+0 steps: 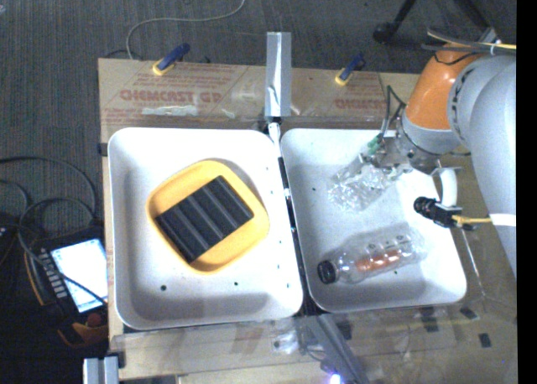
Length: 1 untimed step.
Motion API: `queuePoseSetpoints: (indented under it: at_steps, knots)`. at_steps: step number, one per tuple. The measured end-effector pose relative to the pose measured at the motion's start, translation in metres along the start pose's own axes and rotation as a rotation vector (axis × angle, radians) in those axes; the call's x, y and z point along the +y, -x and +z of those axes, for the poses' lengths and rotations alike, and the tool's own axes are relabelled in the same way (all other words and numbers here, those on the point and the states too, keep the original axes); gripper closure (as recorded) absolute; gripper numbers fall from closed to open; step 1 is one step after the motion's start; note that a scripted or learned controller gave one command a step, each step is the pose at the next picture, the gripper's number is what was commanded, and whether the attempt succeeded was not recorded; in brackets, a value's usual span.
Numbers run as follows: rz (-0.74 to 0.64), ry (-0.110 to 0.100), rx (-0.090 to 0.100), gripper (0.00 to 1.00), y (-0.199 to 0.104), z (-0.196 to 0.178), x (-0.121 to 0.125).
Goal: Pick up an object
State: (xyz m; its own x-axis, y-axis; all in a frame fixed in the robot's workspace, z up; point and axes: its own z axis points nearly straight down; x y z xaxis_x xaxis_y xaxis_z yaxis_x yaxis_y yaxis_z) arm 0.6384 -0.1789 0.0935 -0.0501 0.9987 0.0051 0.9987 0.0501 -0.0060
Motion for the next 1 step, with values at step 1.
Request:
queuePoseSetpoints:
  at_steps: [1]
  knots:
    - [0.0,0.005,-0.012,1.0,0.0035,-0.0119,0.0006]
